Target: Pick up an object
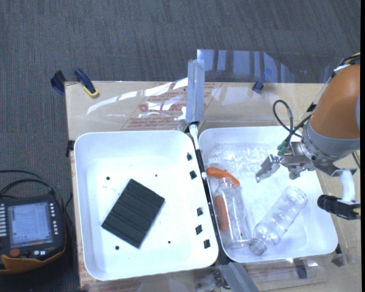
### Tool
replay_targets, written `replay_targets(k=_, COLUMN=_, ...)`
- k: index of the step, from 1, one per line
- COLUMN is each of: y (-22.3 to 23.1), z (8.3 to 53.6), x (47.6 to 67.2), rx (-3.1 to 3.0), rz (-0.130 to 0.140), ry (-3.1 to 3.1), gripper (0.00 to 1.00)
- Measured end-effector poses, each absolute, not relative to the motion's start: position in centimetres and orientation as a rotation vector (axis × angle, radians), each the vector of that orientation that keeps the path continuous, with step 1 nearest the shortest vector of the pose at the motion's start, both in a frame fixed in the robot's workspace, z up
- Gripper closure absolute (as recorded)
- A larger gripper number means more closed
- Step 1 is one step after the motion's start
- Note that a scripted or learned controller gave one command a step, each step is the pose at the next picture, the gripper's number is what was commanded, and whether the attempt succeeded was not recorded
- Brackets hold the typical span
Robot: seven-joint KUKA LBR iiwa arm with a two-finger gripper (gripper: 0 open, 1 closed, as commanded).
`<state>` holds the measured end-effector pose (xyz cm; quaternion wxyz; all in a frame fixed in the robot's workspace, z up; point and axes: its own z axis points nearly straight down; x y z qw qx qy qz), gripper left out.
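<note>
Gripper above right bin, clear plastic bottles

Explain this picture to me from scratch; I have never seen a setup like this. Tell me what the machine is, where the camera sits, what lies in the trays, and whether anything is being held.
One camera sits above a bench and looks down at a slant. The grey machine with the orange band, coming in from the right, is a robot arm. At its end is a two-finger hand, which hangs over the right bin.

Two shallow white bins stand side by side. The left bin holds a flat black ribbed slab. The right bin holds two clear plastic bottles: one with something orange in and beside it, and another lying at an angle, plus some crumpled clear plastic near the back.

Nothing sits between the hand's fingers, so nothing is held. The boxy device with a screen on the floor at left looks like the arm's control pendant.
</note>
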<state>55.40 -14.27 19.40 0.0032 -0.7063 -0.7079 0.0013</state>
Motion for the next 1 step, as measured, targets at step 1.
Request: replay_targets(k=1, y=-11.67, z=9.85, x=57.69, rx=-2.200, rz=0.005, ry=-2.234, gripper=0.00)
